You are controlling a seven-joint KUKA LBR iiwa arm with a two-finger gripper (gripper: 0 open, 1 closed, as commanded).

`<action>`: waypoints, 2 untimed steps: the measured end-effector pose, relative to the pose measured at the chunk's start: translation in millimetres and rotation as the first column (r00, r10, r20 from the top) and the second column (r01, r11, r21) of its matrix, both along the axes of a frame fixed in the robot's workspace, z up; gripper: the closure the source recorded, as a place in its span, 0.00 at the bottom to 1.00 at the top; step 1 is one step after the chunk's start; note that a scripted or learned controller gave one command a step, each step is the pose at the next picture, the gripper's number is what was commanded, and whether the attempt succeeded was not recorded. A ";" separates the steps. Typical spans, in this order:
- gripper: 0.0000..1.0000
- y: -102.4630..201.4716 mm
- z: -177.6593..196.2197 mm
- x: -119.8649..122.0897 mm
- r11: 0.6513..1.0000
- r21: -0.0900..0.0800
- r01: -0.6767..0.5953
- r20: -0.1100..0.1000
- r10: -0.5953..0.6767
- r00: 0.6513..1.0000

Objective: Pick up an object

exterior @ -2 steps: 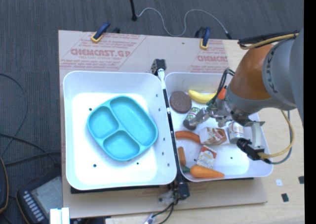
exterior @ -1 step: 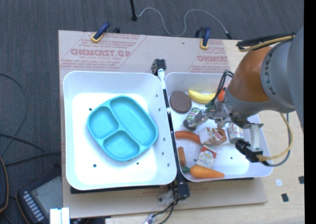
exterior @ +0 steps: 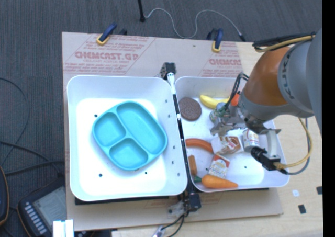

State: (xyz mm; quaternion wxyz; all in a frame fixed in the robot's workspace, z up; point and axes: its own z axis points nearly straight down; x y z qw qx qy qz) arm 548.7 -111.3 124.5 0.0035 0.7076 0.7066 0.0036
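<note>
Presently, no object is lifted: the candidate items all lie in the right bin, right of centre in the frame, and the pick is judged not yet done. Contents, from the gripper outward: a small torn packet, white and reddish, crinkled, just below the gripper; a second like packet lower still; an orange sausage-shaped piece, smooth and curved, to the left; an orange carrot, tapered, matte, at the bin's lower edge; a brown round disc, flat and finely textured, at upper left of the bin; a yellow banana, glossy plastic by appearance, at the top. The gripper is low over the bin's middle, among metal fittings; whether it is open or closed cannot be told, and nothing is seen held. Left bin: a light-blue divided plate, smooth, rounded, three compartments. Both bins shallow, white, glossy, on a brown board with printed lettering.
</note>
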 end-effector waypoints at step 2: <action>0.00 15.5 -30.4 -29.6 1.000 -0.006 0.002 0.020 -0.002 1.000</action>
